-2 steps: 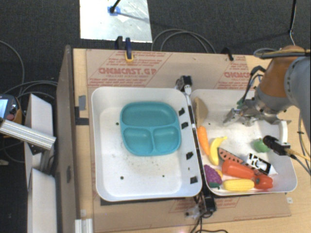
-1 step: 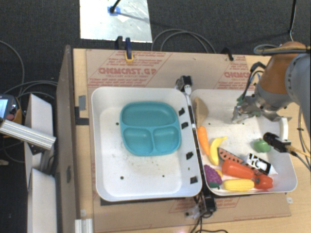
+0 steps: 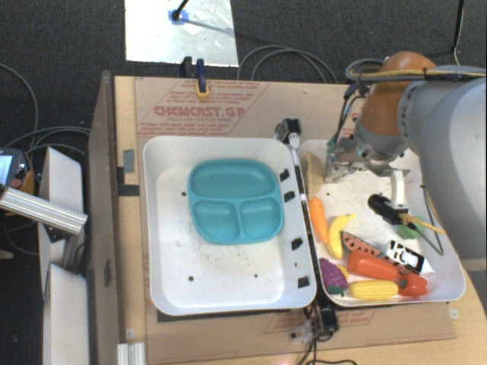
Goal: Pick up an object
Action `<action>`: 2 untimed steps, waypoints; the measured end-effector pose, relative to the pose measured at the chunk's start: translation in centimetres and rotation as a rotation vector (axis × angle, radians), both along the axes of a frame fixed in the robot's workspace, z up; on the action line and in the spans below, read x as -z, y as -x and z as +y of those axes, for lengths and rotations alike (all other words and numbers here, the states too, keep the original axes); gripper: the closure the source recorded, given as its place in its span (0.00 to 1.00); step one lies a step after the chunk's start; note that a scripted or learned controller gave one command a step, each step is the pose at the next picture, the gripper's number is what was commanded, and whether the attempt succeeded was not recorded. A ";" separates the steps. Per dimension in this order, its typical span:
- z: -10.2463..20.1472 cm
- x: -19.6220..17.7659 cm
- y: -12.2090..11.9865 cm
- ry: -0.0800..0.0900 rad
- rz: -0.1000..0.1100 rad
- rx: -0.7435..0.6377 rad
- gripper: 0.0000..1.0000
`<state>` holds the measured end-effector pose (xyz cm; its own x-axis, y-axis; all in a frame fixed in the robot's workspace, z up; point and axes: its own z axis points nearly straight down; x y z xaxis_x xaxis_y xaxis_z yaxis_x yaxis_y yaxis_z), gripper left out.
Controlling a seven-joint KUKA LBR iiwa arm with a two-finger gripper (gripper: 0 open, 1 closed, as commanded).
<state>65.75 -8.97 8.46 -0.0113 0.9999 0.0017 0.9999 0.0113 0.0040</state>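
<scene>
The right bin (image 3: 455, 274) holds toy food along its front: an orange carrot (image 3: 317, 219), a yellow banana (image 3: 338, 230), a watermelon slice (image 3: 359, 245), purple grapes (image 3: 332, 274), a yellow corn cob (image 3: 373, 289) and a red-orange pepper (image 3: 378, 268). My gripper (image 3: 339, 170) hangs low over the far left corner of this bin, above bare white floor. It is well behind the carrot and banana, with nothing visibly between its fingers. The grey arm and its orange band cover the bin's far right part.
The left bin (image 3: 171, 226) carries a teal divided plate (image 3: 234, 201) in its middle. Black clips (image 3: 293, 196) line the wall between the two bins. Cables run across the dark floor beyond the bench.
</scene>
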 end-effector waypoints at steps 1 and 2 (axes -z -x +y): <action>2.2 -10.7 2.1 0.001 -0.006 0.004 1.00; 5.8 -15.6 6.0 0.000 -0.001 0.003 1.00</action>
